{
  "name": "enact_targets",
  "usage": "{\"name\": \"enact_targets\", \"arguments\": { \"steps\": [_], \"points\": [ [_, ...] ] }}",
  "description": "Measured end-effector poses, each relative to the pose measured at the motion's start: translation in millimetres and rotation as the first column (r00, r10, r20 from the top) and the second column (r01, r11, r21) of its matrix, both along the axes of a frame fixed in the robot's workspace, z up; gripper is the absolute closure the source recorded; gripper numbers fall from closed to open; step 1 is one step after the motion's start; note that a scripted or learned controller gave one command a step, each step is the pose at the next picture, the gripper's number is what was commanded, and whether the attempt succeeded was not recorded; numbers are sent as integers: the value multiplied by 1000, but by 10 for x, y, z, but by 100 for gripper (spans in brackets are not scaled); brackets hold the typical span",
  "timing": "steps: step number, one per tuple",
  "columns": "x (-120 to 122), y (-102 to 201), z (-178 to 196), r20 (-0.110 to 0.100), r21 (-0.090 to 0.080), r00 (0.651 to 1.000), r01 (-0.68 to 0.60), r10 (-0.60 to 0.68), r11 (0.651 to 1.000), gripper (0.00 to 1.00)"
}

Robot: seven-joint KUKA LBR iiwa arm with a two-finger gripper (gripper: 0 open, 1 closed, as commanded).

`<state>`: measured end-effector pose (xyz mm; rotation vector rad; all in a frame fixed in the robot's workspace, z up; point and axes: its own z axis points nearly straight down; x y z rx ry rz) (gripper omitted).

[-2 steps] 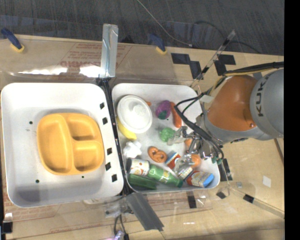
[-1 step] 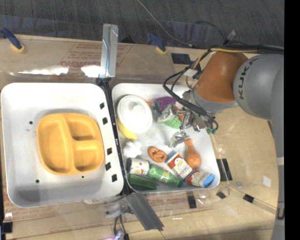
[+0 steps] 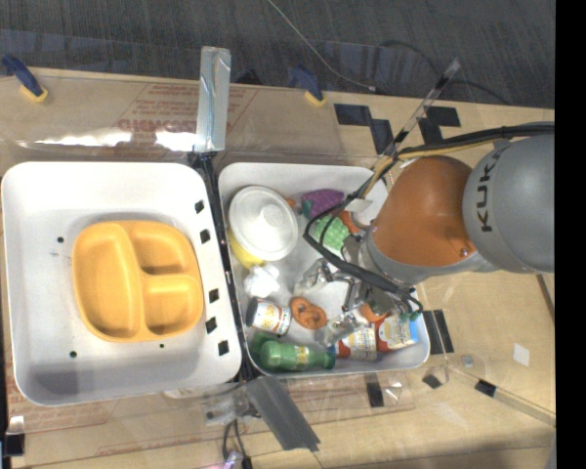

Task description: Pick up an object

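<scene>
Orange-banded, my wrist hangs low over the cluttered right white bin [image 3: 236, 179]; my end effector [image 3: 334, 283] sits among small packages, grip state unclear, so nothing counts as picked yet.

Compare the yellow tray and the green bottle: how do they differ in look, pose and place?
The yellow tray is broad, flat and split into compartments; the green bottle is slim and rounded. The tray lies open side up, alone in the left bin; the bottle lies on its side along the near edge of the right bin, crowded by other items. The tray is far larger than the bottle. Both rest in white bins.
</scene>
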<state>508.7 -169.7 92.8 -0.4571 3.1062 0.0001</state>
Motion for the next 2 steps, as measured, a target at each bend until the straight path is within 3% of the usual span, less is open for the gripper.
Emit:
{"name": "enact_targets", "arguments": {
  "steps": [1, 2],
  "points": [
    [-141, -403, 0, 2, -2, 973, -232, 232, 973, 0],
    [280, -385, -3, 1, -1, 912, -410, 410, 912, 0]
  ]
}}
